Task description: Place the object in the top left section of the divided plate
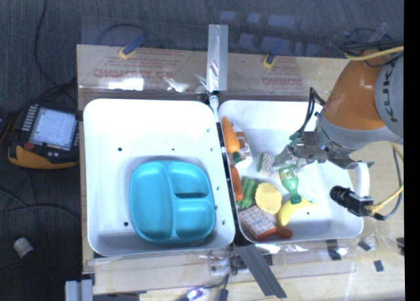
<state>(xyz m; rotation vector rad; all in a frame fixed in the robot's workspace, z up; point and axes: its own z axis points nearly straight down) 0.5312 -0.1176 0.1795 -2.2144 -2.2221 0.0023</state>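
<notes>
Leftmost, we find the left bin (105, 129) holding the blue divided plate (173, 202), which lies flat toward the near side of that bin; all three of its sections look bare, and we judge the top left section to be the target waiting for its delivery, so the task's placing step is not yet done. Moving rightward across the wall between the bins, we meet the right bin (341, 227), where the loose toy food is heaped against the left wall, probably because that is where it came to settle: two carrots (229, 137) lie along the wall, a green vegetable (249, 188) sits beside them, then a pale yellow round piece (267, 197), a red piece (261, 225) near the front, and a lemon (287, 212). Just right of the heap stands a small green bottle (289, 183), which we take as the likely object to be carried over, though we cannot be sure. The gripper (296, 155) hangs directly above that bottle, near or touching its top; whether the pincer is apart or together we cannot tell from this slant. Further right, the orange-banded arm (357, 106) leans in over the bin
</notes>
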